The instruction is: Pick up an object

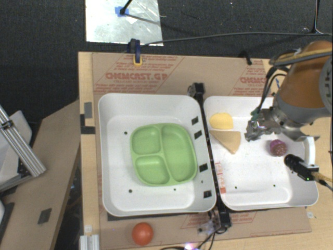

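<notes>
The two white bins sit side by side on the bench, and their inner rims touch along a dark clamp line in the middle. The left bin (112,139) holds a green divided plate (163,154) that takes most of its floor, so only narrow bare strips lie between the plate and the walls. The right bin (260,194) has more free floor: its whole near half is bare white surface, up to the front wall.

The arm (307,82) comes in from the right over the far right corner of the right bin. The gripper (253,130) hangs low over the far middle part of this bin. From this angle I cannot tell if it is released or clenched, and nothing is seen in its grasp.

Three objects lie in the far half of the right bin. A tan wedge (229,139) lies just left of the gripper, with its wide end toward it. A yellow round piece (221,121) touches the wedge at its far side, close to the inner wall. A purple ball (278,148) lies to the right of the gripper, apart from it. An orange-red ball (142,233) rests on the bench outside, in front of the left bin.
</notes>
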